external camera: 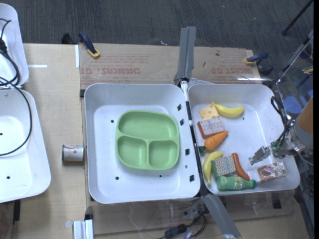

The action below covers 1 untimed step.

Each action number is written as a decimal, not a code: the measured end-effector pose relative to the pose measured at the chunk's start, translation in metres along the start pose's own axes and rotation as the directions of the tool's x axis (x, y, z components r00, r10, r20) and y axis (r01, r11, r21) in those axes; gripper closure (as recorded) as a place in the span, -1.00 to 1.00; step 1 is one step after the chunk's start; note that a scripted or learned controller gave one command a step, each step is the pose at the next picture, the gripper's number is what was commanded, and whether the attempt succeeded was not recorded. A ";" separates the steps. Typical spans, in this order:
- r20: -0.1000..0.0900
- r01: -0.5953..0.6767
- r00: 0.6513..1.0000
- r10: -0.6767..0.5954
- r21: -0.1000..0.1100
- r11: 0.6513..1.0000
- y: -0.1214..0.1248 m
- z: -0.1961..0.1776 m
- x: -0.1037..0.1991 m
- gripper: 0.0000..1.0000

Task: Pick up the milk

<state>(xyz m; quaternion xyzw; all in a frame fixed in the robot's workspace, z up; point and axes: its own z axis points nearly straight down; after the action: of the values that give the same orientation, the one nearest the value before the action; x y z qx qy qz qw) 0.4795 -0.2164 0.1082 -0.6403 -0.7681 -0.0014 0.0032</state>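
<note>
Colours in the two white bins

The left bin [94,133] is white and holds a light green tray [148,140]. The right bin [259,96] is white too, with two yellow bananas [228,110], an orange carrot [216,140], a dark green bottle [235,184], a red-and-white printed milk carton [271,172] and a reddish box [211,127]. The bench [55,98] is pale tan wood.
</note>
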 end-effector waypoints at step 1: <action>-0.003 0.000 1.000 0.000 -0.001 1.000 0.000 0.017 0.001 -1.00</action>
<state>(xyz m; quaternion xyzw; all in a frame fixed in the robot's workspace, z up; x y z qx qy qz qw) 0.4792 -0.2155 0.0910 -0.6404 -0.7680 -0.0028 0.0043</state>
